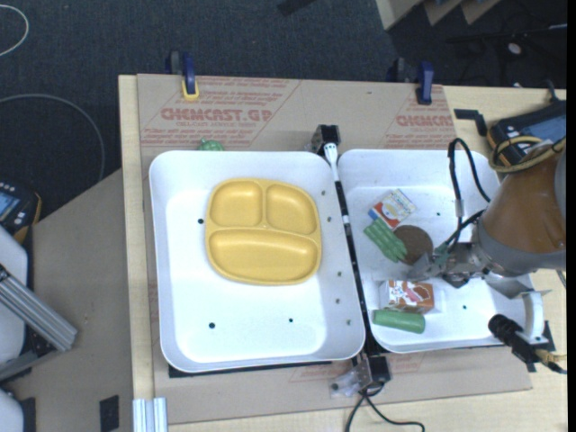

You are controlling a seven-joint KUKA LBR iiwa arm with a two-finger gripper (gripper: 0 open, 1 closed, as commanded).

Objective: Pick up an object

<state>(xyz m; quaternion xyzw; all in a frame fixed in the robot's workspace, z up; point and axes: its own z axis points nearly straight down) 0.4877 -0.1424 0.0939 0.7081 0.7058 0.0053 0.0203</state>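
**A:** Starting at the gripper (438, 264): it's parked low in the right bin (468, 327), right by the brown disc (414, 240). Whether it's wide, narrow or clamped on something can't be told, since the business end is just a dark blur under the wrist. Nothing can be seen lifted off the floor of the bin, so no pick gets credited here.

**B:** Agreed. What's sitting around it?

**A:** The disc is touching or just beside the tool. A green block (385, 240) is tucked against the disc's left side, tilted. A red-and-white packet (392, 209) is up behind that, another packet (410, 294) lies just below the tool, and a green stick (399, 320) is laid flat near the bin's front wall. Further out, a yellow tray (264, 230) with three sections is parked in the left bin (180, 268), well apart from all this.

**B:** So which step is it judged to be?

**A:** Probably the reach-down or grasp attempt on the disc, since that's what's nearest. The pick isn't done yet.

**B:** And next?

**A:** A firm close is needed, then a straight lift. The disc looks flat and low, so a slip could easily happen, and the green block might get nudged.
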